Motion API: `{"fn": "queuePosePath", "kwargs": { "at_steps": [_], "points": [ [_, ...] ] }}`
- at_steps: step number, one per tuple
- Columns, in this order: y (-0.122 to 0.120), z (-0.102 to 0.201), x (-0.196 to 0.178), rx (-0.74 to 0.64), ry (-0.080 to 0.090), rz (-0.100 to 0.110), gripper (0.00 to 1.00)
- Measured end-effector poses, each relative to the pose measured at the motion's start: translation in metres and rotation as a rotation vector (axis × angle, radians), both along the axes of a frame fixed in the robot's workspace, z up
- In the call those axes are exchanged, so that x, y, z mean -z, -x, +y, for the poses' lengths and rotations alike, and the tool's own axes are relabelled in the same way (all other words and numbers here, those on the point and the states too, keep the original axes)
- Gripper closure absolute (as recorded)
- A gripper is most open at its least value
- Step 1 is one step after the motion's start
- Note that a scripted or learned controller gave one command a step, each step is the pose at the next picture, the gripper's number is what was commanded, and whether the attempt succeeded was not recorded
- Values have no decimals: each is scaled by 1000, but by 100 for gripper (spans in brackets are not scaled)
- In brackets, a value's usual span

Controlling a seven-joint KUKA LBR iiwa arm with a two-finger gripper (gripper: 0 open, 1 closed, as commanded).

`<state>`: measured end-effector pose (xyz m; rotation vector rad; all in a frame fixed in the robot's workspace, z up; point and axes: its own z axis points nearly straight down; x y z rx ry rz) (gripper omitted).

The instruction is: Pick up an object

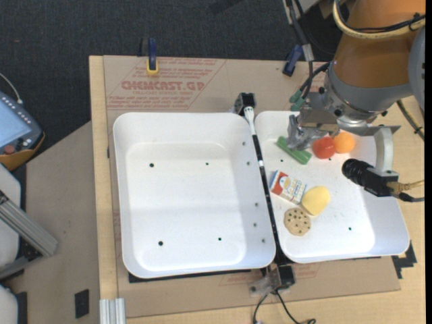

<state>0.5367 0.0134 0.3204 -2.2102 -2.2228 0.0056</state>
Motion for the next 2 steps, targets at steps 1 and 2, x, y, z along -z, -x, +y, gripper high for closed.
{"fn": "queuePosePath", "kwargs": {
  "at_steps": [1,2],
  "points": [
    [58,47,-82,-2,-1,-16,100],
    [19,71,-168,2,0,-21,100]
  ]
}}
